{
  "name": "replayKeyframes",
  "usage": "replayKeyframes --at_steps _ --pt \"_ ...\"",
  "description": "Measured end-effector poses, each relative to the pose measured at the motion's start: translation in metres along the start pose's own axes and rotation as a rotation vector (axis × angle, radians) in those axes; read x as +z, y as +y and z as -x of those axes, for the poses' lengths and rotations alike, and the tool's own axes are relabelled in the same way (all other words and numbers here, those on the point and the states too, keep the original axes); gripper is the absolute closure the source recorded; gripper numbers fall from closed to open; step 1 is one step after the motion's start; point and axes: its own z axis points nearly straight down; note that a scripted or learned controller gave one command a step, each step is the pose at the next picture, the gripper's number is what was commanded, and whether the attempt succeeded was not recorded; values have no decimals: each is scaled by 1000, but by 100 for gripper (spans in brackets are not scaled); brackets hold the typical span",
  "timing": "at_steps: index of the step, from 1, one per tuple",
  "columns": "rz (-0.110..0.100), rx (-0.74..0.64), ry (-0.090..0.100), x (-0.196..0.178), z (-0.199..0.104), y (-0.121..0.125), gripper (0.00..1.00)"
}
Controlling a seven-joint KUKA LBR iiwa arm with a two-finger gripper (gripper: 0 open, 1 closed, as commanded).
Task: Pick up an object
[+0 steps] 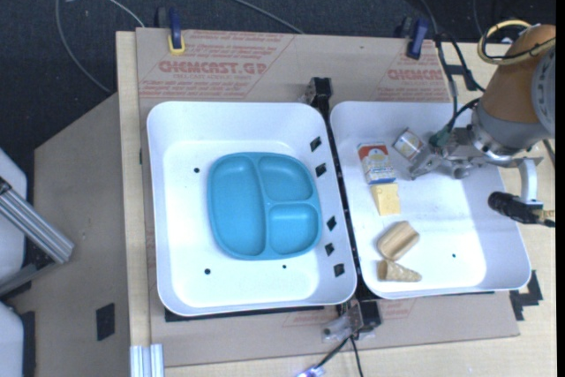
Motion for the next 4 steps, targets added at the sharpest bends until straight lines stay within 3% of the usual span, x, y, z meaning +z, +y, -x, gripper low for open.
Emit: replayKeyframes --at_steps 1,3,4 --pt "4 -1 -1 -13 0 1 100" --pt "10 -1 -4 -114 7 2 100" --pt "3 -5 2 -128 -46 -10 100"
